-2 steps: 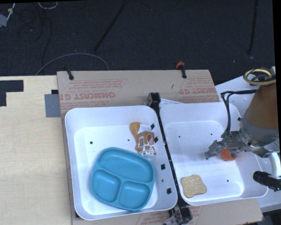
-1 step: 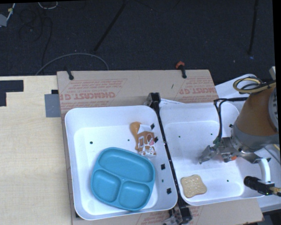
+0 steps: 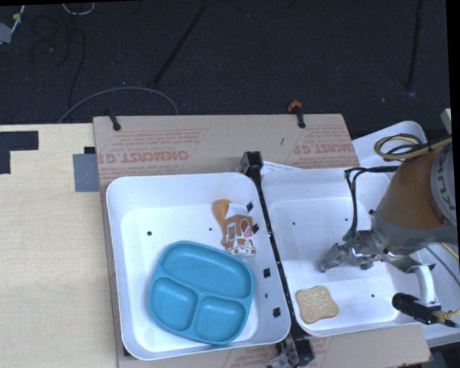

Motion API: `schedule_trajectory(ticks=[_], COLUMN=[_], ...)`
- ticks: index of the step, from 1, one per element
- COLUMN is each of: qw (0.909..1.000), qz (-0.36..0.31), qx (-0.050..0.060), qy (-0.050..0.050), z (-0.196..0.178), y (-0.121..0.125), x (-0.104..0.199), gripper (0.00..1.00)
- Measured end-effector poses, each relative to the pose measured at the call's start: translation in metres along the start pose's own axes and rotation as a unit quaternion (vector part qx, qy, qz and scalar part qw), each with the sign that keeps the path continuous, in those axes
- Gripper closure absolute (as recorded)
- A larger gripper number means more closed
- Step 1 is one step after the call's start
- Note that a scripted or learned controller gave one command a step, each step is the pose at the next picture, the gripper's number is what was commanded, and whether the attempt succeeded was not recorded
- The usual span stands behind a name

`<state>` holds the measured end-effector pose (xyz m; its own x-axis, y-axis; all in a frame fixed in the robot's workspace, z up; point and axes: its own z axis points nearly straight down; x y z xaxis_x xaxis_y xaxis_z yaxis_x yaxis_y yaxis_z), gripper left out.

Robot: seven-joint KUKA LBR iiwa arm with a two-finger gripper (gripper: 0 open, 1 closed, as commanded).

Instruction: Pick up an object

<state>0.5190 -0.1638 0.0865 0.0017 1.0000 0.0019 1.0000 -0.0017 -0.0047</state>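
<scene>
End effector (image 3: 332, 260) low in right bin (image 3: 308, 198), jaw state unclear, above toast slice (image 3: 317, 304); blue tray (image 3: 201, 292) in left bin (image 3: 132, 223).

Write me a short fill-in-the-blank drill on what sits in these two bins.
1. The blue divided plate lies in the ___ bin as the camera sees it.
2. The blue plate has ___ compartments.
3. The slice of toast lies in the same bin as the gripper, near that bin's ___ wall.
4. The small patterned packet lies beside the ___ between the two bins.

Missing words: left; three; front; divider
</scene>
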Motion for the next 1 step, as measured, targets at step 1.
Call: schedule_trajectory(ticks=[1], qw=[1.0], qz=[0.002], qx=[-0.001], qy=[0.0], z=[-0.0119], y=[0.0007], x=[-0.0012], gripper=[1.0])
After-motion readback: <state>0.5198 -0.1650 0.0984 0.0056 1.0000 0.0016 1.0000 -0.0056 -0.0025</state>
